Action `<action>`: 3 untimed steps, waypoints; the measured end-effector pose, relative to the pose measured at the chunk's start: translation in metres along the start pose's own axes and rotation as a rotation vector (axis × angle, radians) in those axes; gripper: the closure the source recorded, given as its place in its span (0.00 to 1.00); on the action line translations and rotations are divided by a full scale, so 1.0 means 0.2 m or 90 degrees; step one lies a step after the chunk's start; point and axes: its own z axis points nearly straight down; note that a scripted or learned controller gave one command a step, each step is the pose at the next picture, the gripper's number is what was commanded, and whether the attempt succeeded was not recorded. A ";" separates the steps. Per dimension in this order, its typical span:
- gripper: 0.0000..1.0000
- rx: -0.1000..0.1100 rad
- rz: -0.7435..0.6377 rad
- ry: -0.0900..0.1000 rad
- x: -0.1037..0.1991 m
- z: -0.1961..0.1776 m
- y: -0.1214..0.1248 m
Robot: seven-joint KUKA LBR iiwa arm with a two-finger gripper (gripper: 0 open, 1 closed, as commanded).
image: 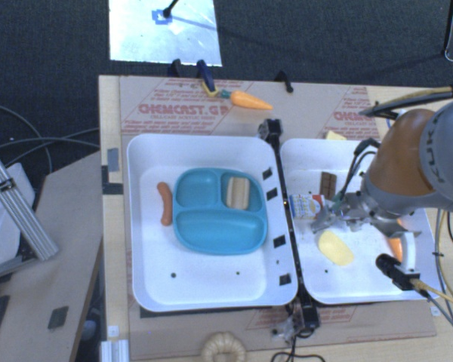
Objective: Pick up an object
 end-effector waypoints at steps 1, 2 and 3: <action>0.00 -0.001 0.000 0.000 0.00 0.09 0.00; 1.00 -0.004 0.000 0.000 0.00 0.03 0.01; 1.00 -0.007 -0.001 -0.001 -0.05 -0.21 0.03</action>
